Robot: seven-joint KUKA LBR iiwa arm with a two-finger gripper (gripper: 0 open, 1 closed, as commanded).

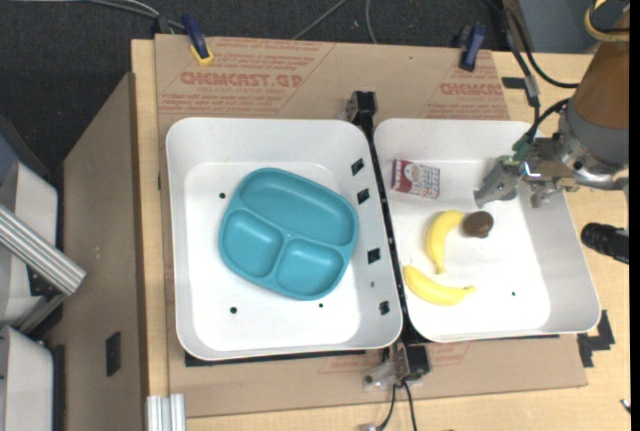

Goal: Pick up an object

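Claw [522,181] over the right bin [560,304], fingers spread, nothing between them. Nearest candidates just below: a small brown round object [479,225] touching a banana's [441,238] tip, a second banana [437,287] beyond, a small red-and-white carton [415,179] to the side.

Risks, judged from here: closing on the brown lump and nudging the banana instead; rolling the lump away; clipping the bin wall.

Hard to tell: what the brown object is; carton print unreadable; arm's upper part cut off at the frame edge. Blue divided plate [288,232] in the left bin [200,219], well apart.
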